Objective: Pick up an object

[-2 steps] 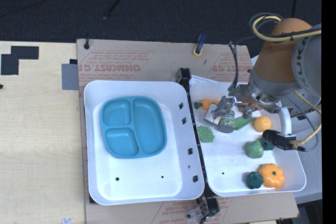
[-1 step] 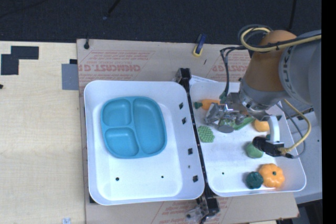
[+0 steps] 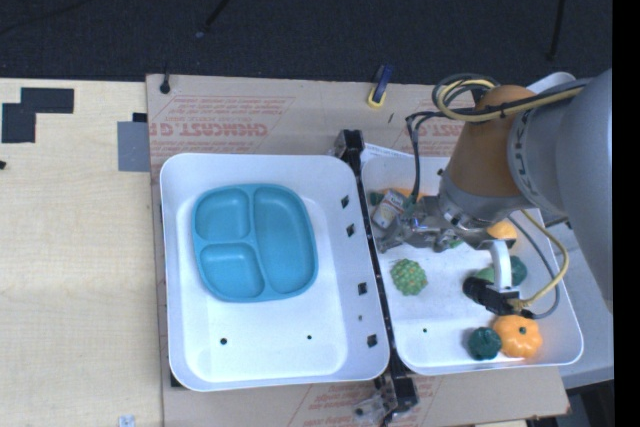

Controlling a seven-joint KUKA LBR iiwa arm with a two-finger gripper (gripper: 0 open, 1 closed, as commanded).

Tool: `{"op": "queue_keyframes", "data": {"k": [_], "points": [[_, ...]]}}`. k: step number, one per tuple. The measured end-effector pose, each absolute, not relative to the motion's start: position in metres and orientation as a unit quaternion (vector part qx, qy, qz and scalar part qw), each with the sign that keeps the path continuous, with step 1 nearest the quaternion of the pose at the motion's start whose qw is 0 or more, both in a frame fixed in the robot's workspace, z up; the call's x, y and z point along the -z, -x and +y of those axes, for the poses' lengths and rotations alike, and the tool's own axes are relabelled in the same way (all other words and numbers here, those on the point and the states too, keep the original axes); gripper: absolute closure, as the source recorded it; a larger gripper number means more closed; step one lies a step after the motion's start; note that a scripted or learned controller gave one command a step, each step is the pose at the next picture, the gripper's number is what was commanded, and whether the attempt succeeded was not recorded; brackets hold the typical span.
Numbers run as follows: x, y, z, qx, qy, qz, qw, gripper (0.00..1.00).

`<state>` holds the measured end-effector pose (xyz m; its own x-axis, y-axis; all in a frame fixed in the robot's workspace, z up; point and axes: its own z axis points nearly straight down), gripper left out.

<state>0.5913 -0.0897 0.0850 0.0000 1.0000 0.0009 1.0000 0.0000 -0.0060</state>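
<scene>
My gripper (image 3: 398,227) is low in the right bin (image 3: 440,355), near its left wall, with the grey arm and orange band reaching in from the right. A green bumpy ball (image 3: 407,276) lies just below the gripper, apart from it. An orange pumpkin-shaped toy (image 3: 518,336) and a dark teal lump (image 3: 484,343) sit together at the bin's front right. A small greenish-grey item (image 3: 384,209) lies right beside the gripper; I cannot tell whether it is touched. A bit of orange (image 3: 401,194) shows behind the gripper.
The left bin (image 3: 190,345) holds a blue three-part plate (image 3: 254,242). A black divider (image 3: 366,255) with clips runs between the bins. A yellow piece (image 3: 504,231) peeks out under the arm. Cardboard lies under both bins.
</scene>
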Motion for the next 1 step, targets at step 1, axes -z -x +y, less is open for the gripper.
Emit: {"op": "queue_keyframes", "data": {"k": [1], "points": [[-0.0971,-0.5911,-0.0910,-0.0018,0.709,-0.705,0.003,1.00]]}}
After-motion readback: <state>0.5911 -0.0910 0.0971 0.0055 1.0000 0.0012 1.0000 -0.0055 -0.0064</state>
